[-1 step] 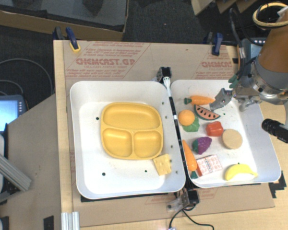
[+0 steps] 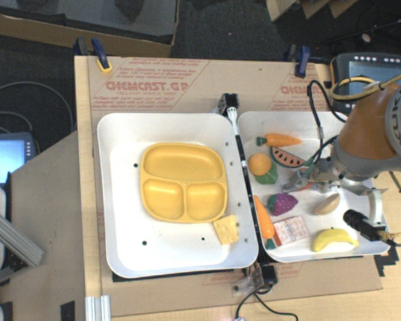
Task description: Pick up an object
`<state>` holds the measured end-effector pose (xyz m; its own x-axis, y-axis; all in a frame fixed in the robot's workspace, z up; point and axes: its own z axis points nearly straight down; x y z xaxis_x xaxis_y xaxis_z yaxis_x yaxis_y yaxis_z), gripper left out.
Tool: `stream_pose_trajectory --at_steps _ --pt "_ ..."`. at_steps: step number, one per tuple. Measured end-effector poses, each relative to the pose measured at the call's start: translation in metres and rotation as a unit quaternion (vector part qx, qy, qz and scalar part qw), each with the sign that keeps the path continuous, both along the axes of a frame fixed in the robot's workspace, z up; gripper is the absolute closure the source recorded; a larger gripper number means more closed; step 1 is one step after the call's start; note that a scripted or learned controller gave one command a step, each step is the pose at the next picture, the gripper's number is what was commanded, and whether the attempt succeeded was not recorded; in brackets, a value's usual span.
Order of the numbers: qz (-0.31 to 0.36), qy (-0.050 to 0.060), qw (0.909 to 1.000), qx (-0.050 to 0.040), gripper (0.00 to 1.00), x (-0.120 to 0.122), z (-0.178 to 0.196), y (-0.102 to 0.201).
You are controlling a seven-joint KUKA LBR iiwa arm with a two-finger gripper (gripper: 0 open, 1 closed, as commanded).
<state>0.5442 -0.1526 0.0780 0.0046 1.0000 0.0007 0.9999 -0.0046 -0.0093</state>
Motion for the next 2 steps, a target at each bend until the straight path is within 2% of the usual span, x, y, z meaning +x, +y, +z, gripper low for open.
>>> stream_pose_trajectory --at_steps 1,2 --pt "0.004 -0.008 1.0000 -0.0009 0.00 0.078 0.007 0.032" --pt "0.003 0.013 0.9999 -0.0004 0.00 0.116 0.003 0.054"
